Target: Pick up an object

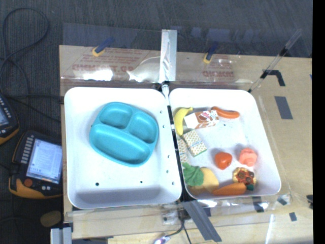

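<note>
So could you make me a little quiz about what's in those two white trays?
1. True or false: the blue divided plate lies in the left bin.
2. Which lies along the near wall of the right bin? A) banana B) carrot C) sausage
3. Fill in: the red tomato sits just left of a ____ coloured round item.

Key: 1 true; 2 B; 3 pink.
</note>
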